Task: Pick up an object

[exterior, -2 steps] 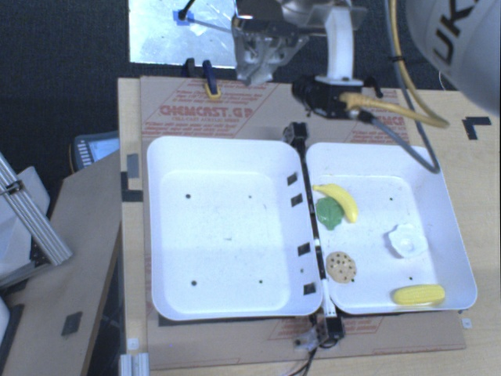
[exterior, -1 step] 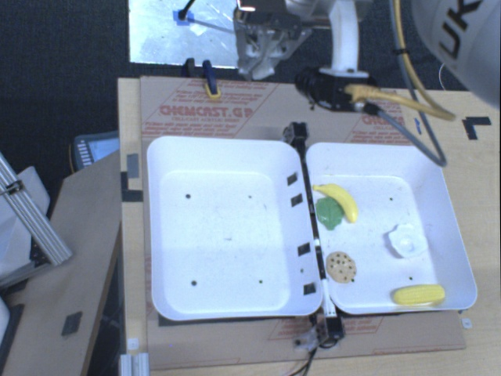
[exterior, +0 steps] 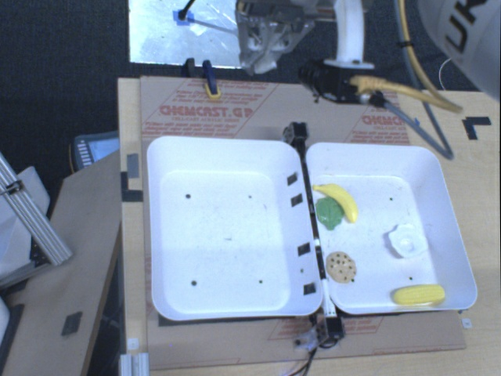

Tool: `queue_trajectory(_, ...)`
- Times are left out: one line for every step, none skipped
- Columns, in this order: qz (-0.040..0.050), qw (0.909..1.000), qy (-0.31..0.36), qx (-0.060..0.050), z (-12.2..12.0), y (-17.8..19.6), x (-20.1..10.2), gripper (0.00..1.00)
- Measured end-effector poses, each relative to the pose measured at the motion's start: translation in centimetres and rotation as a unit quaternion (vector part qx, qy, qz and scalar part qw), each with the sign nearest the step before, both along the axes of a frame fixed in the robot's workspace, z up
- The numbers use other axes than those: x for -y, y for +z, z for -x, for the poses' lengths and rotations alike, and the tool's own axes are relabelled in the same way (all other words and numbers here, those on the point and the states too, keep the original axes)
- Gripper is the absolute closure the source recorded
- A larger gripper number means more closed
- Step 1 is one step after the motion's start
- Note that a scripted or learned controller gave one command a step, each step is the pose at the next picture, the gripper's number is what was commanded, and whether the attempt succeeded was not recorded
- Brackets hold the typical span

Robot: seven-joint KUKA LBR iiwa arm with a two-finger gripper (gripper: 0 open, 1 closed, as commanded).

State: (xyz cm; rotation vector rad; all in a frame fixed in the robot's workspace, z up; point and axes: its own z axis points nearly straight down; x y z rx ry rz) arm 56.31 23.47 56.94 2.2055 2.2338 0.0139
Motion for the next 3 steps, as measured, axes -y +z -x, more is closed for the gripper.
queue_trajectory(-0.0005, 1.0, 0.001, 0.001, 0.0, 1.1, 0.0, 1.0)
queue_trajectory(-0.0011, 1.0, 0.003, 0.002, 0.0, 2.3, 0.0, 1.0)
queue_trajectory(-0.0015, 1.0, 0.004, 0.003, 0.0, 3.4, 0.0, 1.0)
